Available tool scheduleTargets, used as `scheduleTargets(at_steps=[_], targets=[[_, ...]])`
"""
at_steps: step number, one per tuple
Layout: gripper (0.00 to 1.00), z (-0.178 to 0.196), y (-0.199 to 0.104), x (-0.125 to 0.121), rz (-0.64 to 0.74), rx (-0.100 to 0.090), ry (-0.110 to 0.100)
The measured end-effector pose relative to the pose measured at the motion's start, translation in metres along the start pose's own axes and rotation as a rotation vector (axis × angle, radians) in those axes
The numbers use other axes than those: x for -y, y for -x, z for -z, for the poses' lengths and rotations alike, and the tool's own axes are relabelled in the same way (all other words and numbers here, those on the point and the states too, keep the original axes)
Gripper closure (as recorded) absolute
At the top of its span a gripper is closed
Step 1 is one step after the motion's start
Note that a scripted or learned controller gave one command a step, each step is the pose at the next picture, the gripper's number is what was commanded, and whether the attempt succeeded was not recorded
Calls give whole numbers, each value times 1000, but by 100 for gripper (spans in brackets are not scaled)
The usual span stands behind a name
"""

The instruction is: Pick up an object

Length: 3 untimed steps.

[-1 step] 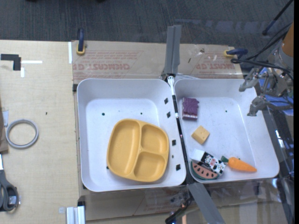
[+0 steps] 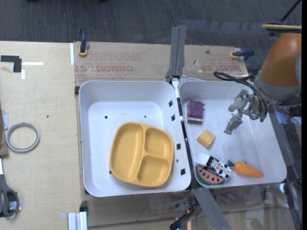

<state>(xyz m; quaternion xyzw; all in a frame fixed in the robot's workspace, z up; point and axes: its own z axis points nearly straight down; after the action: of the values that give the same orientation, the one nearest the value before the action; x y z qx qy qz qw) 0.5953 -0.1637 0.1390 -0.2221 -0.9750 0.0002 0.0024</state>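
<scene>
My gripper point(image 2: 236, 119) hangs over the right bin point(image 2: 276, 143), toward its upper right, with its fingers slightly apart and nothing between them. A purple block point(image 2: 195, 110) lies at the bin's upper left, well left of the gripper. A yellow cheese-like cube point(image 2: 206, 138) sits below and left of the gripper. Along the bin's front lie a watermelon slice point(image 2: 210, 175), a small black-and-white patterned piece point(image 2: 218, 166) and an orange carrot point(image 2: 248, 169).
The left bin point(image 2: 91, 128) holds a yellow divided plate point(image 2: 142, 154). A grey divider post point(image 2: 176, 51) stands between the bins at the back. A roll of tape point(image 2: 21, 137) and scissors point(image 2: 8, 200) lie on the bench at the left.
</scene>
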Motion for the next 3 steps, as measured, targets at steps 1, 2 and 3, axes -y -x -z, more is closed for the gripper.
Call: scheduleTargets(at_steps=[1,2,3], targets=[[0,-50,35,-22,-449,2,-1],[0,-51,20,-75,-769,1,-3],[100,-46,20,-75,-765,-3,-9]])
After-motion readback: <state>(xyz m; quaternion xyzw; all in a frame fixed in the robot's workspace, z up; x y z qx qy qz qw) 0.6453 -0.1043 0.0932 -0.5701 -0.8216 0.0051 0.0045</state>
